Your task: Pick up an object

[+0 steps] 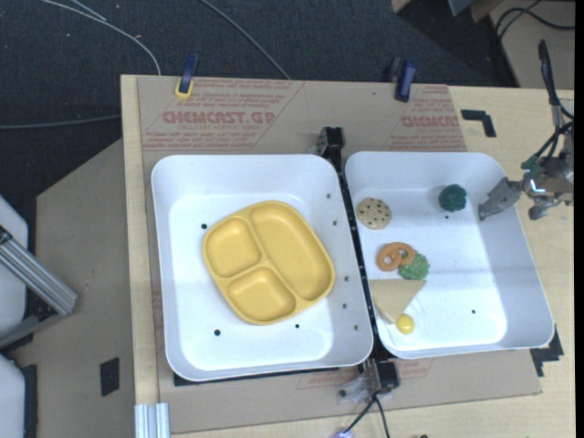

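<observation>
Two white bins sit on our counter (274, 112); our pincer (511, 199) hangs at the right bin's (474, 331) far-right rim, its spread unclear, near the green ball (453, 197).

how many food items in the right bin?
6: cookie at upper left, dark green ball upper middle, pretzel touching green broccoli piece, tan wedge below, small yellow ball on it.

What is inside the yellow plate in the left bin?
The yellow plate has three compartments, and all of them look bare. It lies flat in the left bin, so the bin floor under it is covered and cannot be seen.
</observation>
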`<state>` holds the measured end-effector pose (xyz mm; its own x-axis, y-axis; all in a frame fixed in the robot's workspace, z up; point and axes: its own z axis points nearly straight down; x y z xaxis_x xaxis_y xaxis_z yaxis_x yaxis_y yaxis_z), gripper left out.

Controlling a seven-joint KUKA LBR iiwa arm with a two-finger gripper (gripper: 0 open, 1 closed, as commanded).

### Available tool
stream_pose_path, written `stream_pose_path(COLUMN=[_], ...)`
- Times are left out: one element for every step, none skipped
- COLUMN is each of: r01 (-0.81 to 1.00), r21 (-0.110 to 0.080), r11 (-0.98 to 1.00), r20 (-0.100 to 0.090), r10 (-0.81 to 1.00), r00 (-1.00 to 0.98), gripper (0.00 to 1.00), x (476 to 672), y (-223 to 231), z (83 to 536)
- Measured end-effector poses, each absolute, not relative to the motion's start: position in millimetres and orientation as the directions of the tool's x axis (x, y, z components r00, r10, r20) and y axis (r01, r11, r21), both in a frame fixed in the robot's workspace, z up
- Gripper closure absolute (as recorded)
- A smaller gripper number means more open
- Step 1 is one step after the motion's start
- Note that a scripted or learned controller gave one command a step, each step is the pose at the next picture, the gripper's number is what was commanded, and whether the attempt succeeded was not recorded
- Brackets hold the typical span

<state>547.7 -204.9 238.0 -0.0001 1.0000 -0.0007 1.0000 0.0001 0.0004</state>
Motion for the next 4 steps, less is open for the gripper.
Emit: stream_pose_path(r01=[1.0,1.0,1.0,1.0], r21=[-0.002,-0.005,-0.006,0.001], r11=[0.0,0.0,0.0,0.0], r20=[0.001,0.001,0.002,0.0], r10=[1.0,1.0,1.0,1.0], r00=[0.0,0.0,0.0,0.0], gripper=[0.0,0.0,0.0,1.0], x=[555.3,559.1,558.0,559.6], y=[-201,-206,-205,-206], z=[182,137,84,98])
